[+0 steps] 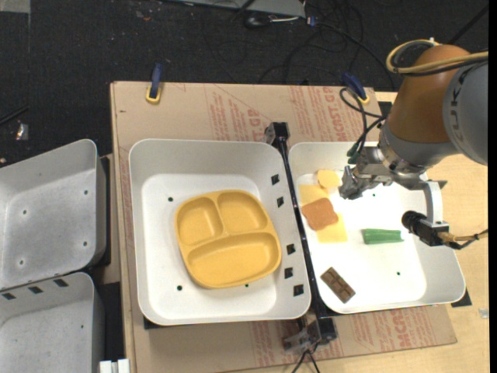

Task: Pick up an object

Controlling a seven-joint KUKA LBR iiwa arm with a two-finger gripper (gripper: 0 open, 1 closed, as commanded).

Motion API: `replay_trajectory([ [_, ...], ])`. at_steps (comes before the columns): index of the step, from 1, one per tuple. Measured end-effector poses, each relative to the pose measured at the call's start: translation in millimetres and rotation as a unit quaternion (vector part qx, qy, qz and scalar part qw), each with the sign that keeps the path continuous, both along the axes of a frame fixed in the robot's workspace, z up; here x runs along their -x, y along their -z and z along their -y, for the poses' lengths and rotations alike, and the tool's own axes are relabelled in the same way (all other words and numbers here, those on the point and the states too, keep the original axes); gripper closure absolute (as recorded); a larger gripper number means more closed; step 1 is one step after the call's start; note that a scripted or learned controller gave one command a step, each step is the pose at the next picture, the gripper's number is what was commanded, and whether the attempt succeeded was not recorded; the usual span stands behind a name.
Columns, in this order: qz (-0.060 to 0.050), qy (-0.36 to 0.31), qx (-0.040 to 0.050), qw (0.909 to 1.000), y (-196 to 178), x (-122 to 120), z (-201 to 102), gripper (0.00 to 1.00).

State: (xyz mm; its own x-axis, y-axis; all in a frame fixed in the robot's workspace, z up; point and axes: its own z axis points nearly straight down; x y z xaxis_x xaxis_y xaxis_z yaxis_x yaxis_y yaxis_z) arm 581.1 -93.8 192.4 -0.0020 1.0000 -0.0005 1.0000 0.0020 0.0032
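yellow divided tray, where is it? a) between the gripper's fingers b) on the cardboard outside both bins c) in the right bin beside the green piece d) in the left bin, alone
d: the yellow divided tray lies flat in the left bin, with nothing else in that bin, while the green piece and the gripper are over in the right bin.

The right bin (435, 286) holds 5 small flat pieces — an orange-brown square (319, 214) overlapping a yellow slab (334, 231), a pale yellow round piece (328, 179) near the bin's far-left corner, a green bar (381, 236) mid-bin, and a dark brown block (338, 284) near the front.
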Motion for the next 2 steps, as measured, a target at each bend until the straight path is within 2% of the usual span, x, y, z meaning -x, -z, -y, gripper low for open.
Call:
replay_trajectory([
  [2, 0.0, 0.0, 0.0002, 1.0, -87, 0, 1, 1.0],
])
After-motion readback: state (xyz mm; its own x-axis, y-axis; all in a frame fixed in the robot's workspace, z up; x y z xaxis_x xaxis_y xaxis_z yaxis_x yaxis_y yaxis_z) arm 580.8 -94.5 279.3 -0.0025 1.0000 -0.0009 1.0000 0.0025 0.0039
